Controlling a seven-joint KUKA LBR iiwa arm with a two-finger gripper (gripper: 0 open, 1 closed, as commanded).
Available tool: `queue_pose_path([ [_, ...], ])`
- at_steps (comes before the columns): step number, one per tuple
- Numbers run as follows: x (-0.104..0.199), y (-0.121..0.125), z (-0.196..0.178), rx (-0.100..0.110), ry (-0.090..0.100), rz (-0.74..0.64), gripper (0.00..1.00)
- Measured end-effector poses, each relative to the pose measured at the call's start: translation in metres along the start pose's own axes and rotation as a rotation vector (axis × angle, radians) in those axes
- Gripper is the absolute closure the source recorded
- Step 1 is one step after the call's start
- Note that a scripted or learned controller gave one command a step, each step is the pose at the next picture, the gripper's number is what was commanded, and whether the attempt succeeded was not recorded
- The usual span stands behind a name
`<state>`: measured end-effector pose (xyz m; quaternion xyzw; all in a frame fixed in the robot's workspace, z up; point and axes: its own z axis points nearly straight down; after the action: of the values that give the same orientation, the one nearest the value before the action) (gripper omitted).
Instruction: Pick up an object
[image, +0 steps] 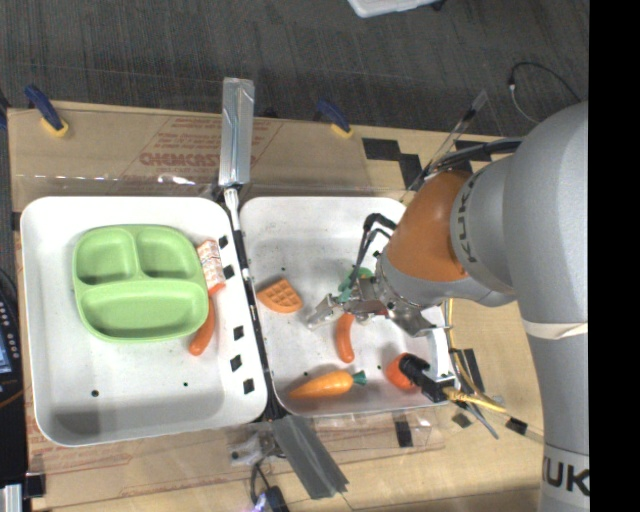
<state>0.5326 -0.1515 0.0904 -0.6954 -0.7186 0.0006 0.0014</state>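
Note:
My gripper (335, 312) hangs low over the middle of the right bin (300, 225), under the arm's orange band. An orange-red sausage (345, 339) lies just below it, close to or touching the tip. An orange waffle piece (279, 296) lies a little to its left. A carrot (322, 384) with a green end rests near the bin's front wall. A red-orange round item (402, 370) sits at the front right, beside a black part of the arm. I see nothing clearly held.
The left bin (45, 300) holds a green divided plate (140, 283), a small red and white packet (210, 264) and another orange sausage (203, 333) against the plate's right side. A ridge with black marks (243, 330) separates the bins.

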Motion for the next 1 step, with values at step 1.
queue_pose_path([
  [1,-0.0009,-0.0003,-0.0076,0.005,-0.001,-0.005,1.00],
])
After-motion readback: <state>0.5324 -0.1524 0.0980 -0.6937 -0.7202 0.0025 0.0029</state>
